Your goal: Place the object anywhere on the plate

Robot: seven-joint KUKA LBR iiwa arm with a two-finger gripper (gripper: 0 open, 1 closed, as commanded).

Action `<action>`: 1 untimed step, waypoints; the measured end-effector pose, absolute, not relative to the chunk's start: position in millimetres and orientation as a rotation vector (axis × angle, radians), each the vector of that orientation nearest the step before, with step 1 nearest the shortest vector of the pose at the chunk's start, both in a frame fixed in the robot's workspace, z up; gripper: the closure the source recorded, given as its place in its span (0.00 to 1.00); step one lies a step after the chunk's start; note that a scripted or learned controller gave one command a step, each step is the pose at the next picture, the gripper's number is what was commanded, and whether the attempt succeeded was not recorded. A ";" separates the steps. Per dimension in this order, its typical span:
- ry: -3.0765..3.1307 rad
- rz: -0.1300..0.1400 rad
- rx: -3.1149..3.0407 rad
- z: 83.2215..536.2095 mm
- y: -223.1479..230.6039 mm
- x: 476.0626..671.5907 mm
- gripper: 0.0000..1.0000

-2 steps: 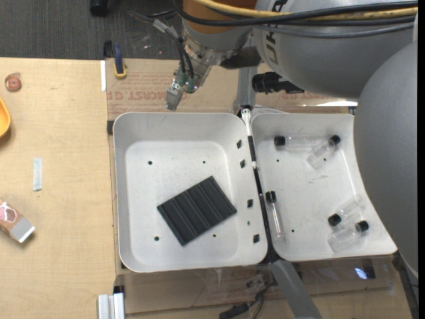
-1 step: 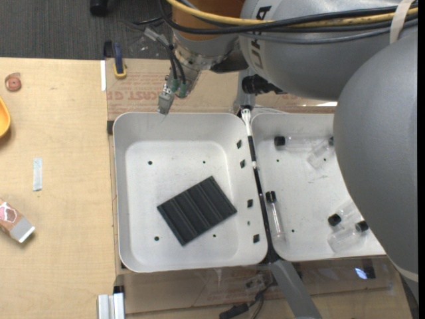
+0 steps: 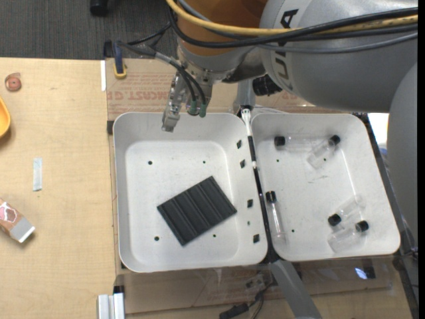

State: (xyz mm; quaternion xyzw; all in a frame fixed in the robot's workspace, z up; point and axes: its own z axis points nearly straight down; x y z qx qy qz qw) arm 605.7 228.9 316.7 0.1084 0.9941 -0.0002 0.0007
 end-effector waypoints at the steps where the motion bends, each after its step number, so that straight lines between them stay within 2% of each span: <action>1: 3.139 0.001 -0.073 278.6 227.7 630.7 1.00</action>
